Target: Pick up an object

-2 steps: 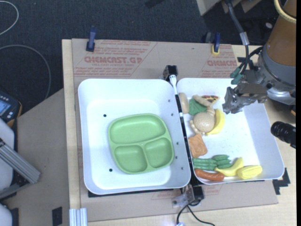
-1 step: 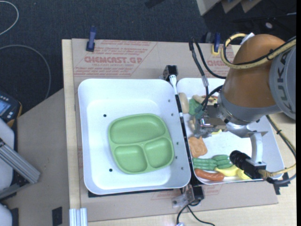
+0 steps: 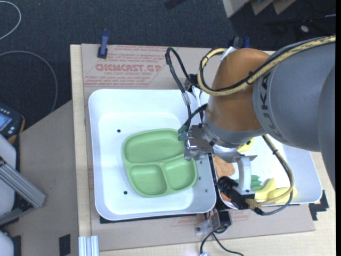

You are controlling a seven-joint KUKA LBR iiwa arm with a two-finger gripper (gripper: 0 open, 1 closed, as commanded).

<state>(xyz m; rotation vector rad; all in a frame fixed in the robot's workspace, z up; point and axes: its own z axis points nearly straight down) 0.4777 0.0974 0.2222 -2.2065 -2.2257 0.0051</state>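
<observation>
A light green plate with three compartments lies in the left white bin, towards its right side. My gripper is low over the plate's right rim, close to the wall between the two bins. The wrist and orange band above it hide most of the tool. Nothing can be seen held in it. In the right bin, a yellow object, a small green object and an orange object lie partly hidden under the arm.
The grey arm covers much of the right bin. Black cables loop above the wrist. A cardboard sheet lies under both bins, with a blue clip at its far left corner.
</observation>
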